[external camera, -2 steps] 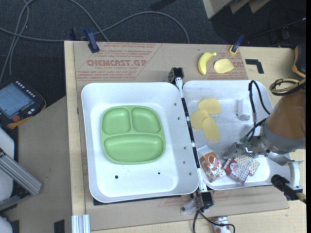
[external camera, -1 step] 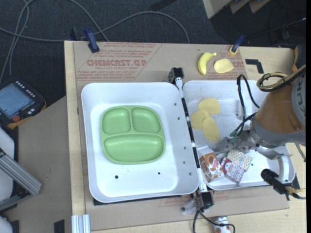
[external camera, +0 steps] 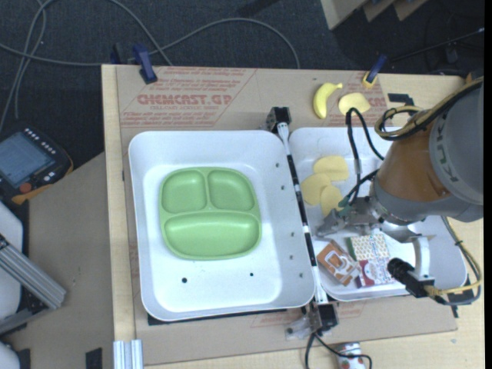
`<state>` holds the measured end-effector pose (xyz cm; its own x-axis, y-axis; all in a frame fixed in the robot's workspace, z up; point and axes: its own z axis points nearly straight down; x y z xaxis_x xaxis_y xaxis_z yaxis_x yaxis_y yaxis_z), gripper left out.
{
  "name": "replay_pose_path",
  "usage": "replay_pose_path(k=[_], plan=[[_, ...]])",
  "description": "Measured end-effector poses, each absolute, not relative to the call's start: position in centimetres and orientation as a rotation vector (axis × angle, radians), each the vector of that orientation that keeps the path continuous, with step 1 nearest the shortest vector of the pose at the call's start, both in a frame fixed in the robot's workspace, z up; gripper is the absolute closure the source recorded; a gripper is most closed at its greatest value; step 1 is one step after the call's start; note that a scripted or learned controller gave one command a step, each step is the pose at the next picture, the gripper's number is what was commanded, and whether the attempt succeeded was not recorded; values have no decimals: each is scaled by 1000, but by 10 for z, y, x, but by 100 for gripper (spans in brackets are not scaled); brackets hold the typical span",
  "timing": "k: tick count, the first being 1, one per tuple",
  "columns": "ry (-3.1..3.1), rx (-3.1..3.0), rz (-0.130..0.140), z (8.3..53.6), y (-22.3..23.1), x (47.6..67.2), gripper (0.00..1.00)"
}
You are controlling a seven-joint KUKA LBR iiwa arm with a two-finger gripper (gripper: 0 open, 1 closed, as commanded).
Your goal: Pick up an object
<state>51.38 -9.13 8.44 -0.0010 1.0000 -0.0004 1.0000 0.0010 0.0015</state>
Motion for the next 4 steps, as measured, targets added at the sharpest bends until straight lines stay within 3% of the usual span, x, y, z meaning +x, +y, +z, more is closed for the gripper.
replay_pose_path(k=[1, 2, 3, 4], plan=[[2222, 2219, 0, 85, -115, 586, 0], [2224, 2222, -1, 84, -97, 566, 0], [2223, 2223, -2, 84, -94, 559, 0], [2221, 2219, 1, 143, -130, 619, 0]])
